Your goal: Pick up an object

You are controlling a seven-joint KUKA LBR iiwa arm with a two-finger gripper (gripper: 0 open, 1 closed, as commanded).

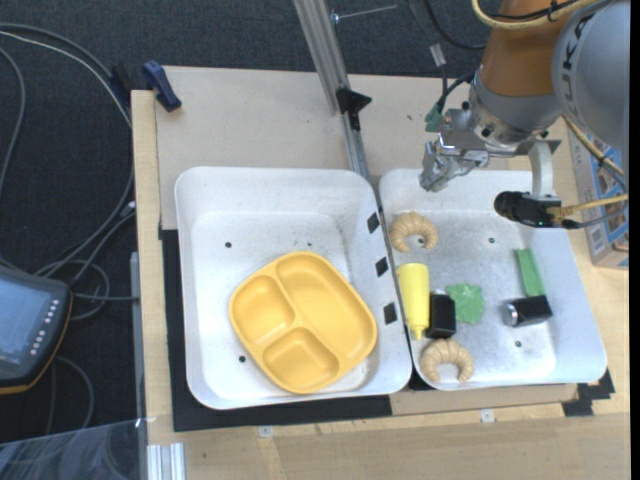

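My gripper point(436, 176) hangs over the far left corner of the right bin point(560, 363), a little above and behind a tan croissant point(414, 231). Nothing is visible in it. Along the bin's left wall lies a yellow bottle point(414, 294) with a black cap point(440, 315). A second croissant point(447, 360) rests at the near edge. A crumpled green piece point(464, 301), a green bar point(528, 271) and a small black and silver cylinder point(527, 311) lie further right.
The left bin point(200, 218) holds a yellow divided plate point(303, 320). A slanted metal post point(330, 58) rises behind the gap between the bins. A black device on a cable point(525, 207) hangs by the right bin's far edge.
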